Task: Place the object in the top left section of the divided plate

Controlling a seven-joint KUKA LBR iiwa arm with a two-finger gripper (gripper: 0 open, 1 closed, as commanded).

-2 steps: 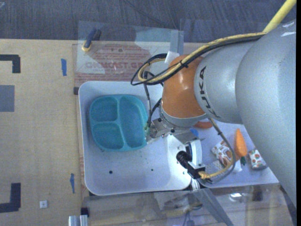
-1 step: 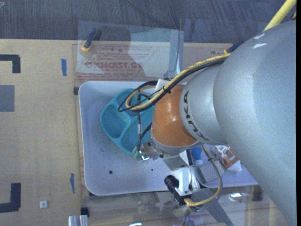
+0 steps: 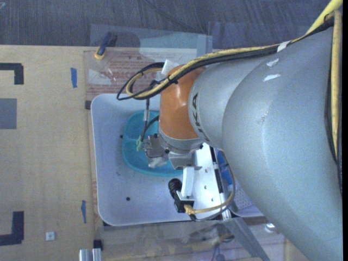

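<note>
The tool [image 3: 154, 152] hangs over the blue divided plate [image 3: 132, 145] in the white bin [image 3: 109, 162]; whether it is spread or pinching anything cannot be told, since the grey arm [image 3: 261, 124] and orange band [image 3: 176, 110] cover it and the object

Arm [image 3: 261, 124] covers most of blue divided plate [image 3: 132, 145]; plate sections, tool fingers, right bin hidden.

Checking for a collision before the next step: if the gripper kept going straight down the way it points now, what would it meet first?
Most likely the blue divided plate in the white bin: the gripper points down over the plate's right part. Its height above the plate is unclear.
</note>
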